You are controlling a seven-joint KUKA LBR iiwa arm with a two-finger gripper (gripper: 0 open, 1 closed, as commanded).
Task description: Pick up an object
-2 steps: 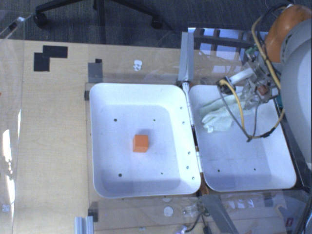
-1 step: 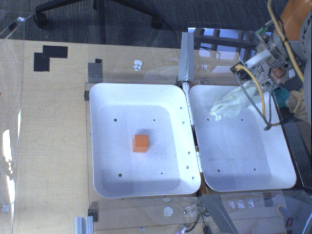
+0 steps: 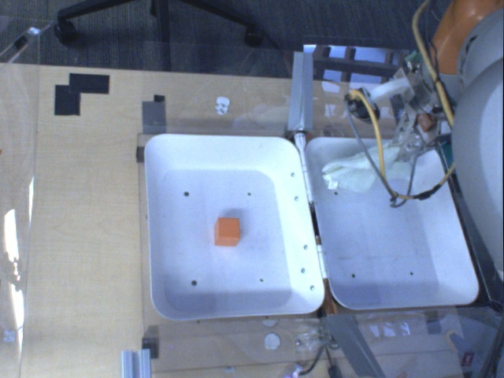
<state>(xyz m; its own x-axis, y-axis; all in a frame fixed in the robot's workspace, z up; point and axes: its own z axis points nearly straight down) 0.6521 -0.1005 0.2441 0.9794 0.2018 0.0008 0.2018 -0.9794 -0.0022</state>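
A small orange cube lies near the middle of the left bin. A pale, crumpled soft object rests at the far left corner of the right bin. My gripper hangs over the far edge of the right bin, just right of the pale object. The object's right end reaches up toward it, and I cannot make out whether they touch. Yellow and black cables loop down from the wrist across that spot.
The grey arm with its orange band fills the right edge above the right bin. A metal divider post stands behind the seam between the bins. Wooden bench top spreads to the left.
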